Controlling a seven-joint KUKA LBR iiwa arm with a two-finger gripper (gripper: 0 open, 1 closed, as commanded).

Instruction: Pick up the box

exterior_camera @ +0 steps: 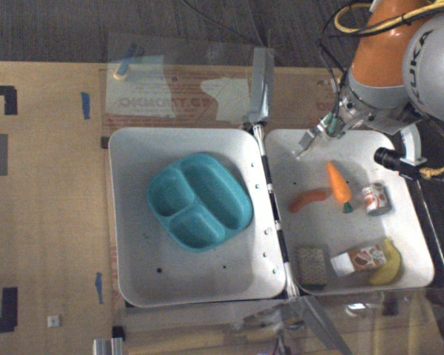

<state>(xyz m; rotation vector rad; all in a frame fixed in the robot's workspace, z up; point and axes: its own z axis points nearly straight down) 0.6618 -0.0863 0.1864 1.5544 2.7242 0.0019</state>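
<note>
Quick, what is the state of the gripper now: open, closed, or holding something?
Gripper: cannot be told whether open or closed; it holds nothing and hangs over the far-left corner of the right bin, away from the box.

The arm (399, 58) comes in from the upper right, its grey casing bulky near the edge and the orange band rounded on top just above the wrist. From there it slopes down and to the left, narrowing to the gripper (308, 140), which points down-left at a slant. The wrist sits just up and to the right of the gripper. A black stub and cables hang off the arm, lower right of the gripper.
</note>
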